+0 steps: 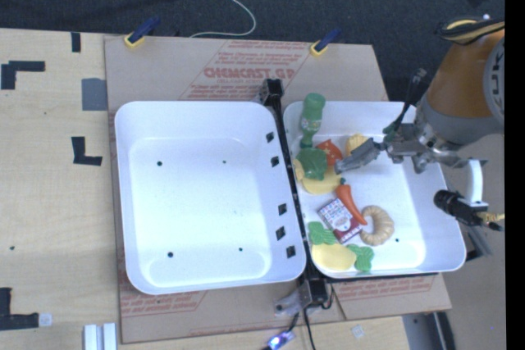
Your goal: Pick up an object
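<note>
Glossy plastic toy food (pixel 340 213) heaped in right bin (pixel 410 193), tool (pixel 344 164) just above, grip state unclear

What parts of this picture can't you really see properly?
- Gripper fingers: too small and blurred in the camera view to tell how they stand.
- Toy pile in the right bin: pieces overlap, hiding each other's lower parts.
- Arm: cut off by the right edge.

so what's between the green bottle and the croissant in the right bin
In the camera view, between the green bottle and the croissant lie an orange-red piece, the gripper tip, and a carrot beside a red-and-white packet.
</note>
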Robot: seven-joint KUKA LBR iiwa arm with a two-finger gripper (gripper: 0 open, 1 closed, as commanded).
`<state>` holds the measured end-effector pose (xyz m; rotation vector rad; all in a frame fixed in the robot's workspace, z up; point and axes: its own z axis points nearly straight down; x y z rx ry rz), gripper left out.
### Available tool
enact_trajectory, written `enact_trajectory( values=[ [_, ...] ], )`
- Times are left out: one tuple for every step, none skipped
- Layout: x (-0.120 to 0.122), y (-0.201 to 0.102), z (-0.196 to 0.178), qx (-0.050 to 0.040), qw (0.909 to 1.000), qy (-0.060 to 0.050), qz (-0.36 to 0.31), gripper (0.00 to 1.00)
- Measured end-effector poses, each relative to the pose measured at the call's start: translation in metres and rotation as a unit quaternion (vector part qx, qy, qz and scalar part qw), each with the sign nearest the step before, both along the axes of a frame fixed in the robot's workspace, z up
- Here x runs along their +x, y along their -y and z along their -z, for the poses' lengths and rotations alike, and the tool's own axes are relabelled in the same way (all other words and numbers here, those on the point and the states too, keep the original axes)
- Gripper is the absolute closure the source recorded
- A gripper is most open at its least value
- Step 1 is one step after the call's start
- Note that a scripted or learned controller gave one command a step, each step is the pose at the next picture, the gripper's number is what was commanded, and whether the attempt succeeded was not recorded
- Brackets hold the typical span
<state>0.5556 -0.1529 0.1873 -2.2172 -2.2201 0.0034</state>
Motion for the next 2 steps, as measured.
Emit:
enact_trajectory(
  values=[
    [-0.074, 0.0, 0.11, 0.0015, 1.0, -0.005, 0.002, 0.0],
    [-0.07, 0.001, 0.095, -0.0006, 1.0, 0.0, 0.001, 1.0]
  ],
)
